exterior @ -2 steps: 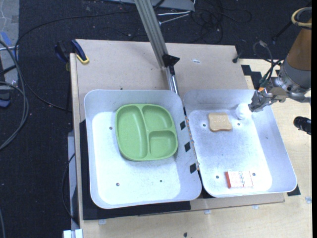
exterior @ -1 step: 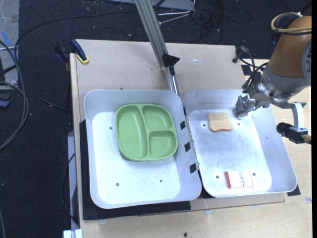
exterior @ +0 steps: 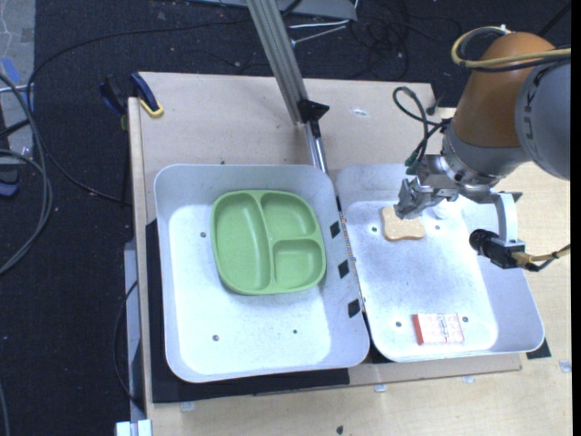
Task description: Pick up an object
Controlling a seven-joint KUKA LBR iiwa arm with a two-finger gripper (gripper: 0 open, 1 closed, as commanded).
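The arm (exterior: 508,89) is reaching in from the 3 o'clock side, orange band showing above the wrist. The end effector (exterior: 410,203) is hanging over the 12 o'clock end of the right bin (exterior: 508,312), its tip sitting at the 12 o'clock edge of a tan toast-shaped piece (exterior: 403,228) lying on the bin floor. Contact with the piece cannot be confirmed. A small red-and-white packet (exterior: 440,328) is lying near the bin's 6 o'clock edge, well apart from the piece. The left bin (exterior: 182,334) is carrying a green divided tray (exterior: 269,241), resting flat. Both bins are sitting side by side on the desk (exterior: 227,116).
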